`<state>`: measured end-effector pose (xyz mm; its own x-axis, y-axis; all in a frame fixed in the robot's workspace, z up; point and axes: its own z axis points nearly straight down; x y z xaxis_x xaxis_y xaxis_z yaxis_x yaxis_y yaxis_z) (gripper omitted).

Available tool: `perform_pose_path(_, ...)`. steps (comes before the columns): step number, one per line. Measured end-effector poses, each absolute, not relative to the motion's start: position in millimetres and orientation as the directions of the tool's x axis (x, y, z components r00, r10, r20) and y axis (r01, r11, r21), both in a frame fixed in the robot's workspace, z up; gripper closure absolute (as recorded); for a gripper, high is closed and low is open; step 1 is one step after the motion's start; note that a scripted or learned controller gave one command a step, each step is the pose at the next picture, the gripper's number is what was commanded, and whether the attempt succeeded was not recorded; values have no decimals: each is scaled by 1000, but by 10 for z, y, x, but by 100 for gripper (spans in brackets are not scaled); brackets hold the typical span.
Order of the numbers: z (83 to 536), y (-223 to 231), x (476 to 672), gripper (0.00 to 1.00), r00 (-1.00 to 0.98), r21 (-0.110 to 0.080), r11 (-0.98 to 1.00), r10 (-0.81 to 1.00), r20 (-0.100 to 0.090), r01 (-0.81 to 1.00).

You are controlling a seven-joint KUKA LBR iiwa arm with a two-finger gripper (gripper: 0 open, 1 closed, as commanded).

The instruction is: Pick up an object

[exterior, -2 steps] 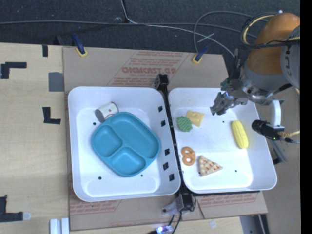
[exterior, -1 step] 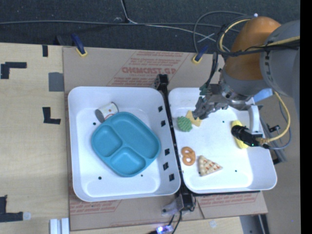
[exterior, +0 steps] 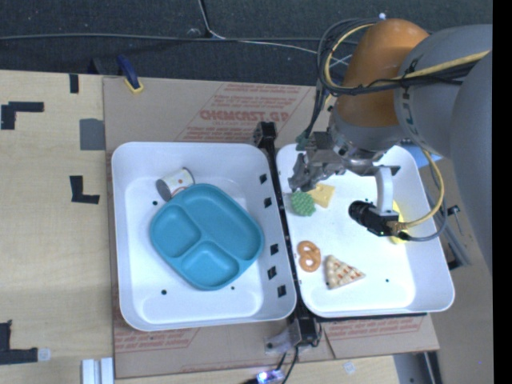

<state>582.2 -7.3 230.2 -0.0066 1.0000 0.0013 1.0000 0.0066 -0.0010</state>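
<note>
Hand (exterior: pixel 302 184) just above green toy (exterior: pixel 303 204)

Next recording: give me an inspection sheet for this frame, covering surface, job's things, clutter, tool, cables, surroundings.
Surface: two white bins, left bin and right bin, on a cardboard sheet.
Job's things: in the right bin, green piece, yellow wedge, pretzel, waffle-patterned wedge; in the left bin, blue divided tray and small cup on its side.
Clutter: nothing seen.
Tool: tool low over the green piece at the right bin's left edge; finger state unreadable.
Cables: yellow and black leads looping off the wrist; a thin black cable across the dark floor.
Surroundings: wooden bench with black marks.
</note>
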Motion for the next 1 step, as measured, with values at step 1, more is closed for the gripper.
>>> perform_pose_path(1,2190,432,5822,100,-5,-3,5,1000,0,1000)
